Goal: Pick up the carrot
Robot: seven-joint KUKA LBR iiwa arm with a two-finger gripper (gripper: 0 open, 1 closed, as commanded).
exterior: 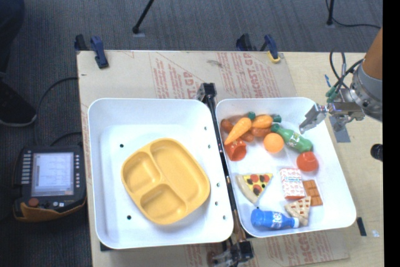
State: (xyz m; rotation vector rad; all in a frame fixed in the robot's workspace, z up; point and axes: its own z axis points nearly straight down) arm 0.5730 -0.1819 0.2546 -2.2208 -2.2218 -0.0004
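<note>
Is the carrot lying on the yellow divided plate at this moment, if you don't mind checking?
No, the carrot lies in the right bin among other toy foods, while the yellow plate sits in the left bin.

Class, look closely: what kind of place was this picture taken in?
Probably a robotics lab: a board bench clamped at its edges, a teach pendant on the carpet, and a robot claw over a bin of toy food.
</note>
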